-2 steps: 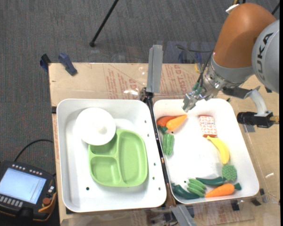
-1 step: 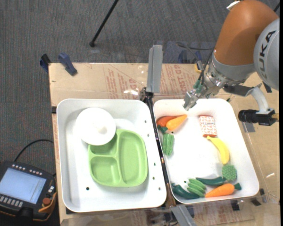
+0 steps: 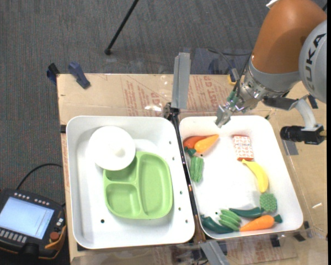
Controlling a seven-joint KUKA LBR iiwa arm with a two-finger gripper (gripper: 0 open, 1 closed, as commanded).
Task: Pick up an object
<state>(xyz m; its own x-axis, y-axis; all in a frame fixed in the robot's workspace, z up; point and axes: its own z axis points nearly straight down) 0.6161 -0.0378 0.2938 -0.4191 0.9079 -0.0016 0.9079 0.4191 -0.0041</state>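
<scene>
Camera view has the tool (image 3: 223, 117) hanging over the right bin's (image 3: 284, 170) back rim – can't tell how it's set. Nothing's in it – carrot (image 3: 205, 143), banana (image 3: 256, 174) and red box (image 3: 243, 147) lie just below.

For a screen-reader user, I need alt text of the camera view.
A grey-and-orange arm holds its gripper above the far rim of the right bin, which contains toy carrots, a banana and green vegetables. The left bin holds a green divided plate and a white bowl.
</scene>
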